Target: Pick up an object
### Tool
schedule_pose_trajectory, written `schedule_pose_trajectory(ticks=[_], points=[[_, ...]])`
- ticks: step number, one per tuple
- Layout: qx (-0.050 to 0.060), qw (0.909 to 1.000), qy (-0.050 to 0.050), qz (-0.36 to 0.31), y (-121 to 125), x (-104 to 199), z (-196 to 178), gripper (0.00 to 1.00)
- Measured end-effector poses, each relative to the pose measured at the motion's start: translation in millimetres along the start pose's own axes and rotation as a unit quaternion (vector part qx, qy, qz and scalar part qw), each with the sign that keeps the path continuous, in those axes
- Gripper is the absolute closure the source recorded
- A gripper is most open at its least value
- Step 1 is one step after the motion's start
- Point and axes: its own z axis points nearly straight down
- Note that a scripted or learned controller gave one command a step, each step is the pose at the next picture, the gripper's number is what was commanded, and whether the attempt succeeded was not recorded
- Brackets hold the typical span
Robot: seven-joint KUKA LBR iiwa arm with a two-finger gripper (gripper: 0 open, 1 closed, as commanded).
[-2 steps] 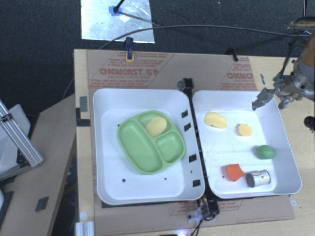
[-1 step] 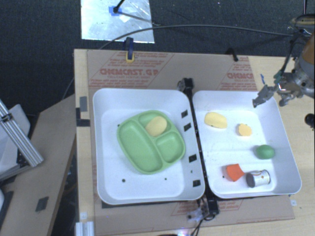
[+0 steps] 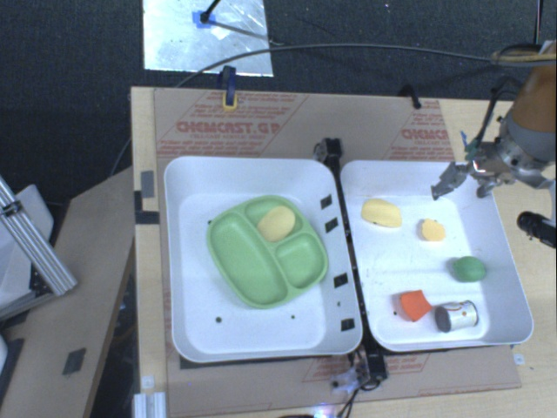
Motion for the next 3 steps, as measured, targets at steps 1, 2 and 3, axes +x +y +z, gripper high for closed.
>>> schedule_pose_trajectory(ticks=[1,2,3], points=[[0.000,1.0000,0.000,0.002,-4,2,42,0.00],[0.001,1.0000,0.000,0.002,-6,1,104,0.00],[-0.003,1.0000,-0.001,0.002,-4,0,90,1.00]])
